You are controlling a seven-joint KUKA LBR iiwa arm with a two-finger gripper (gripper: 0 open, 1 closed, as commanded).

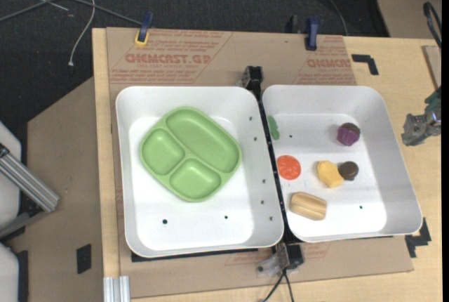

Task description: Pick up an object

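The right bin [372, 220] holds several small items. A purple piece [348, 133] lies toward the back right, and an orange-red round piece [288, 167] sits near the left wall. A yellow piece [328, 173] touches a dark brown round piece [348, 170]. In front of them lies a tan roll [308, 206]. A small green piece [273, 127] rests against the bin's left wall. My gripper [421, 125] is at the right edge of the view, outside the right bin's rim and partly cut off, with nothing visibly held.
The left bin [140, 223] holds a green divided plate [189, 153]. Both bins sit on a cardboard sheet [175, 55] held by blue clamps [144, 27] at the back. Cables lie on the dark floor behind.
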